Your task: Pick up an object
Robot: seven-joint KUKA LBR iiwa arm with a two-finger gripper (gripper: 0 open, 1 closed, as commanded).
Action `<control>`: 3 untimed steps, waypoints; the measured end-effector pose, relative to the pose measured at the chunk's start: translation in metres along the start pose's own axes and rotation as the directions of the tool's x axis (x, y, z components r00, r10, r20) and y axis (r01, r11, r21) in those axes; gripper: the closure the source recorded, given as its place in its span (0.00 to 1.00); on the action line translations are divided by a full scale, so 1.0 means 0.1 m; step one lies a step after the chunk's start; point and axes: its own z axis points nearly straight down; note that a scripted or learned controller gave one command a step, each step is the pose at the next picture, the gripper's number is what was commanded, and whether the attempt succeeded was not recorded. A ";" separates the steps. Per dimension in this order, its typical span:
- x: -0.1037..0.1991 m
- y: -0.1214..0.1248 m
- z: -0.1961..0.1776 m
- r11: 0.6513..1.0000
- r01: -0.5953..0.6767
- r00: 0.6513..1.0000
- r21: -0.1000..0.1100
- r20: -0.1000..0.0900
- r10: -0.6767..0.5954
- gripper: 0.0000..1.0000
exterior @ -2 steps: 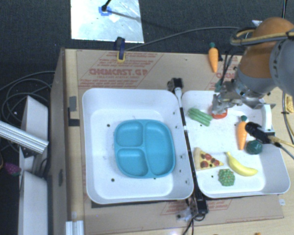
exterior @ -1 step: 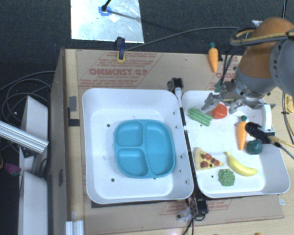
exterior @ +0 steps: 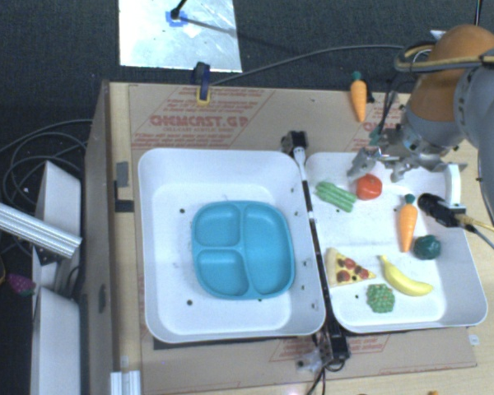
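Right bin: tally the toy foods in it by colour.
Green: 2, cucumber, broccoli
Red: 1, tomato
Orange: 1, carrot
Yellow: 1, banana
Dark teal: 1, round piece
Mixed colours: 1, pizza slice
Total: 7

even, fairly bright overhead light washes out the two white bins (exterior: 230, 171) and glares off the foil-like sheet (exterior: 179, 23) at top (shadows stay soft), while the whole frame is slightly soft and grainy.
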 end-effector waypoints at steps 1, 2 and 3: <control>0.26 0.22 0.62 1.000 0.004 1.000 -0.005 -0.001 -0.004 0.00; -0.30 0.21 0.37 1.000 0.000 1.000 -0.002 0.000 0.000 0.00; -0.83 0.21 0.05 1.000 0.000 1.000 -0.003 0.001 0.000 0.00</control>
